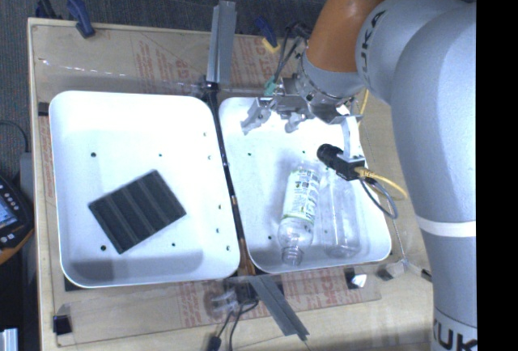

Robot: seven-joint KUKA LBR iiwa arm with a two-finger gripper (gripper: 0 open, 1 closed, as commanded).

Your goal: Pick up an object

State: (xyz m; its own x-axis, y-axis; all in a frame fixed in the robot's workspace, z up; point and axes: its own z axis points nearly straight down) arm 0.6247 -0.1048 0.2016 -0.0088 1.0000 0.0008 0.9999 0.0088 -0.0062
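While the arm reaches in from the right, we see its gripper [273, 120] poised over the far end of the right bin [251, 248], fingers spread apart with nothing between them. Two clear plastic bottles lie side by side nearer us: a labelled bottle [299, 208] and an unlabelled bottle [343, 216]. A dark ribbed panel [137, 210] rests in the left bin [73, 111].
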